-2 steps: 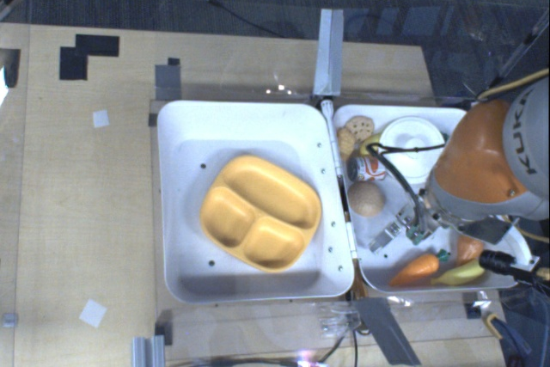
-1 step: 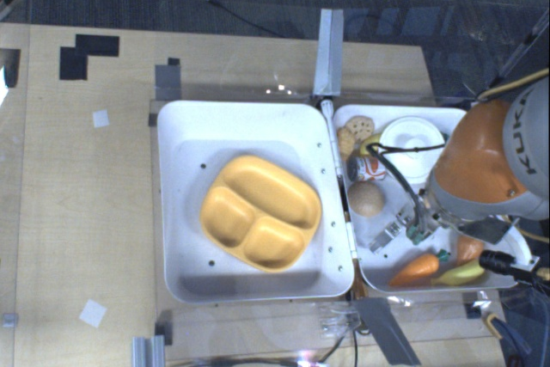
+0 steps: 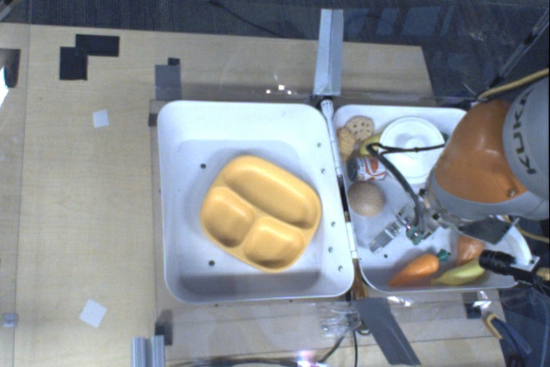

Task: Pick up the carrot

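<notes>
I was on the approach: gripper (image 3: 397,229) hovered just above the carrot (image 3: 416,268), jaw state unclear; descent came next.

A rounded orange band (image 3: 481,155) caps the grey arm (image 3: 526,142), which carries dark lettering. Black cables (image 3: 397,176) run to the metal gripper (image 3: 397,232) with green parts.
</notes>
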